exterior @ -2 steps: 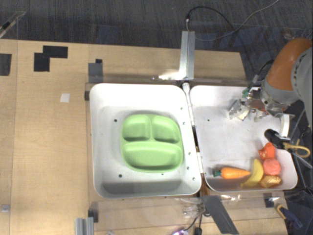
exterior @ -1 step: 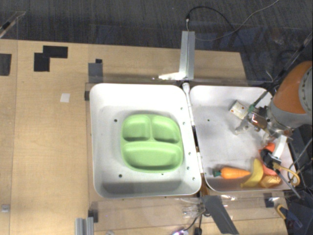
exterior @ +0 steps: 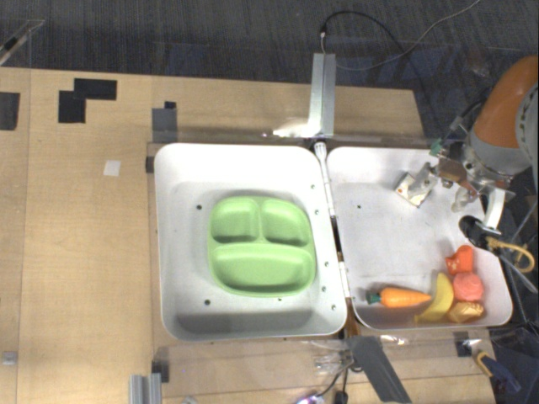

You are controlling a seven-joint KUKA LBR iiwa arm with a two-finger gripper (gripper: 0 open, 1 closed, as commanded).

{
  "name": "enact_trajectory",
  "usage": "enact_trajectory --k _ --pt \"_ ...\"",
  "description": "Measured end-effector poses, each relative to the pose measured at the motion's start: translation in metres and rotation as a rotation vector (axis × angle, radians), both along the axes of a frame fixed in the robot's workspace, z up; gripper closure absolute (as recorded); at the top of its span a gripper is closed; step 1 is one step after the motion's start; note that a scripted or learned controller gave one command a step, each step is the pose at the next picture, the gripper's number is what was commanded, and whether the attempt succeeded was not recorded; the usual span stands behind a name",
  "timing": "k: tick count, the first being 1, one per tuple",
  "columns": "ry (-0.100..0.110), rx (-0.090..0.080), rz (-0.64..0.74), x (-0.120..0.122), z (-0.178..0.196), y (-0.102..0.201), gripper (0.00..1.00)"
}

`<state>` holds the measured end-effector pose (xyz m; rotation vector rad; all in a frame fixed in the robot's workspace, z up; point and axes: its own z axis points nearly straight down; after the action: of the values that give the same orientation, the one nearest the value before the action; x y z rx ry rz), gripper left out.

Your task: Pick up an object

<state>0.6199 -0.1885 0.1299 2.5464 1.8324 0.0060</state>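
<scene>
Currently the gripper point(exterior: 418, 187) hovers over the right bin's point(exterior: 379, 251) far side, nothing visibly held, opening unclear. Toy carrot point(exterior: 402, 296), banana point(exterior: 438, 297) and red pieces point(exterior: 465, 274) lie below-right of it, well apart.

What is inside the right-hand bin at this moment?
The right bin holds a carrot, a banana and reddish-orange toy foods in its near right corner. The gripper hangs over its far side.
</scene>
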Motion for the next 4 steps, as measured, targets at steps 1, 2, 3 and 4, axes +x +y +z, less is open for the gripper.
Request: enact_trajectory --k 1,2,3,4 --pt "0.002 -0.001 -0.018 0.051 -0.04 0.015 0.0" --pt "0.0 0.003 -0.196 0.028 0.002 0.085 0.0" --pt "-0.002 -0.001 0.182 0.049 -0.042 0.021 0.0" --pt "-0.009 -0.004 0.188 0.052 -0.029 0.023 1.0"
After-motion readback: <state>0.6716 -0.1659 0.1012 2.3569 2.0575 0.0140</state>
